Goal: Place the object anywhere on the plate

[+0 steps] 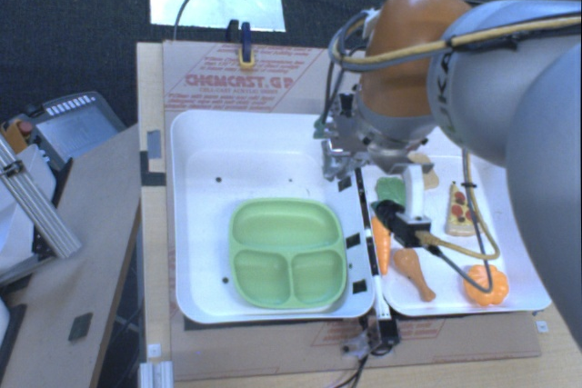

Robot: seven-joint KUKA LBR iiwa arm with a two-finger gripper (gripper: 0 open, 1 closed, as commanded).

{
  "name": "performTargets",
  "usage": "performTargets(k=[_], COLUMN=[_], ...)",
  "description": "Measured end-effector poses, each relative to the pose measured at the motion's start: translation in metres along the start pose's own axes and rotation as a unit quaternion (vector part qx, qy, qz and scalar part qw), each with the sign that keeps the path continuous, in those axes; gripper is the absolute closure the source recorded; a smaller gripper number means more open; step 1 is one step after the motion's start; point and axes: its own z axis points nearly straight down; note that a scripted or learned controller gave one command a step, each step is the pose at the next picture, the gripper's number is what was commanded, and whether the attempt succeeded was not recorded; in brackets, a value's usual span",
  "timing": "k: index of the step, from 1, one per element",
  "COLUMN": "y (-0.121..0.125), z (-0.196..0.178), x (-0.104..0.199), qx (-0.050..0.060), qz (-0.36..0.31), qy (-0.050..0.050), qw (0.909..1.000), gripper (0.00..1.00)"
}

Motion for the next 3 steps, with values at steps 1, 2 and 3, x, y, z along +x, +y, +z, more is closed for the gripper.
performTargets(k=[1,2,3], y=[0.015,0.006,0.006], z=[0.009,0.027,0.026], x=[0.055,0.067,0.067], qx=[0.0,0.001,0.001], qz=[0.0,0.001,0.002], qy=[0.001,0.0,0.0], qw=[1.0,1.0,1.0], gripper=[1.0,1.0,0.0])
